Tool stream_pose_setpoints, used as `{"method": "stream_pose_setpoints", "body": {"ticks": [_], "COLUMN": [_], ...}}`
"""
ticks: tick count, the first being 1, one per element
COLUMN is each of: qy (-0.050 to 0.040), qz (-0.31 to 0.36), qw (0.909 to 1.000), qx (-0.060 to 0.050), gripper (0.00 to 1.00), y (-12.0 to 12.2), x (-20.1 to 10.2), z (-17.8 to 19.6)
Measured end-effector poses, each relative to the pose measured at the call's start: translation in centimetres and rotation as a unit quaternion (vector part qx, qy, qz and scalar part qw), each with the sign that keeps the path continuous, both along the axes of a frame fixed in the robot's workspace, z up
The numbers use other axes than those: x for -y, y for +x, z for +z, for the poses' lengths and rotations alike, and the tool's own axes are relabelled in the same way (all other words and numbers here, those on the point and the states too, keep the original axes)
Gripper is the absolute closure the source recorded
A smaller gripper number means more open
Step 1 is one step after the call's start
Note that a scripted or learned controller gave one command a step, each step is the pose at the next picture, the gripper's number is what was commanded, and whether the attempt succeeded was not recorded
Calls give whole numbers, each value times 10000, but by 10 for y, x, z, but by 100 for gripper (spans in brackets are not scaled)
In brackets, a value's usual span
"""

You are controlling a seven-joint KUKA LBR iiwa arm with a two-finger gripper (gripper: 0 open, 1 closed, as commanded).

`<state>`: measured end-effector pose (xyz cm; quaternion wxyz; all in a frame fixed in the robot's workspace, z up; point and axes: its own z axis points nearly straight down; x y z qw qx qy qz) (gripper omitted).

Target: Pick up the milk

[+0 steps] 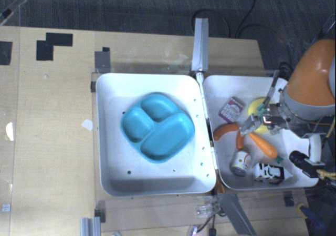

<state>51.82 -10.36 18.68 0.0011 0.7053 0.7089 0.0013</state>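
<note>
Over right bin (227, 86) — pincer (251, 123) above carrots, grip state unclear; milk (270, 172) untouched.

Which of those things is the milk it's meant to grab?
Look in the right-hand white bin, along its near edge. The milk lies there beside a small can, just below the orange carrot. It alone is white with black cow-like patches.
</note>
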Motion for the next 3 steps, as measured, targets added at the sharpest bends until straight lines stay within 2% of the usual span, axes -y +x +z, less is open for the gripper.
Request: {"method": "stream_pose_setpoints", "body": {"ticks": [1, 2, 3], "qy": [5, 0, -4], "qz": [-935, -971, -1020], "qw": [9956, 9953, 9948], "qx": [1, 15, 3], "gripper": [0, 0, 0], "y": [71, 36, 11], "x": [-63, -32, -16], "z": [-2, 228, 176]}}
